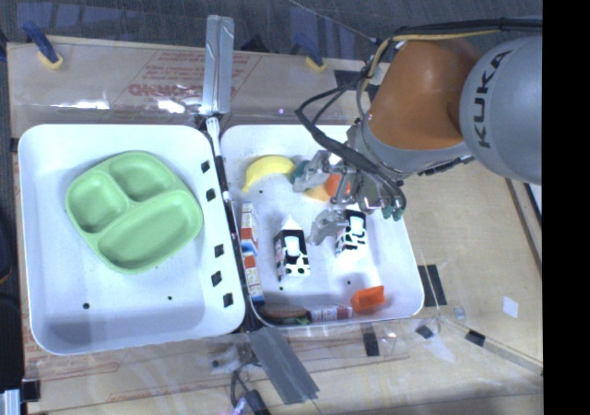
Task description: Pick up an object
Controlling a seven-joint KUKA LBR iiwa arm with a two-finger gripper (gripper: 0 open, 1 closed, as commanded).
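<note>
Nothing lifted yet: gripper (339,219) is lowered into the right bin (406,261), fingers spread, beside the cow-patterned carton (353,233), which is not seen clamped; grasp and lift remain.

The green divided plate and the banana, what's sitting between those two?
In the camera view, between the green plate and the banana run bare white floor of the left bin and the ridge where both bins meet, with black marks. No loose object lies there.
</note>
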